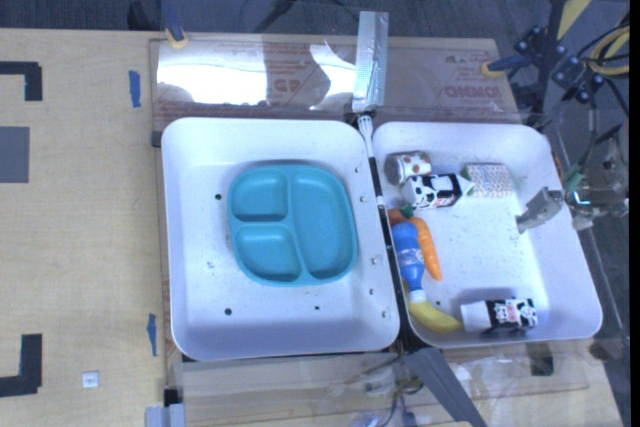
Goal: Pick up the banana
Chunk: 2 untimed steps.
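The wooden counter [70,215] is carrying two shallow white bins side by side. The left white bin [190,215] is holding a turquoise plastic plate [292,222] with three compartments, lying flat near its middle.

The right white bin [500,255] is holding all the loose items. Along its left wall a blue plastic bottle [408,260] is lying lengthwise, with an orange carrot-shaped toy [428,250] resting just beside it on the right. The yellow curved banana [435,317] is lying at the bin's near left corner, directly below the bottle's cap end and close to the front wall. A black-and-white cow-patterned carton [508,313] is lying just beside the banana's right end, apparently touching it. Toward the far wall a second cow-patterned carton [438,191], a small white and brown box [411,165] and a speckled pinkish block [490,179] are clustered together.

The pincer [540,207] is hanging over the right part of this bin, well apart from the banana. Its finger spacing is not resolvable here, so it cannot be told whether it is wide or narrow; nothing is visible in it.

Judged from this layout, the approach is not yet begun. A good approach is travelling toward the near left corner, aligning across the banana's short axis, and descending over its middle, keeping clear of the carton, the bottle cap and the bin wall.
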Tool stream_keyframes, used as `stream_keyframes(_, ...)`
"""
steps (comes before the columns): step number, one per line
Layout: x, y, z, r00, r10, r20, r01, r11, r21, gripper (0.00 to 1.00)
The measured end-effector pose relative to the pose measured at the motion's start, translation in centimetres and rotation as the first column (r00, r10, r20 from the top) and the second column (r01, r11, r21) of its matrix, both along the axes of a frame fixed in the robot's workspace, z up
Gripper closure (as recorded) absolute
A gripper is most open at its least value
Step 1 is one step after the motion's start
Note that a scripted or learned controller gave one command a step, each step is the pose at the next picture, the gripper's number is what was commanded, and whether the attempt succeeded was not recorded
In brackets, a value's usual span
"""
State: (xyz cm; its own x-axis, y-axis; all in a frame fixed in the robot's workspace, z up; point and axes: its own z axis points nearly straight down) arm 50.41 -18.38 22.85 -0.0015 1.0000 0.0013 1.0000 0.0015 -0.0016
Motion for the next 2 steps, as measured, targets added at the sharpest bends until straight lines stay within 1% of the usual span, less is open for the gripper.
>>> stream_keyframes(1,4.63,-3.43,6.64,0.99,-0.144,0.004,0.144,0.99,-0.003,0.0)
stream_keyframes(2,4.64,-3.4,6.63,0.99,-0.144,0.003,0.144,0.99,-0.003,0.0)
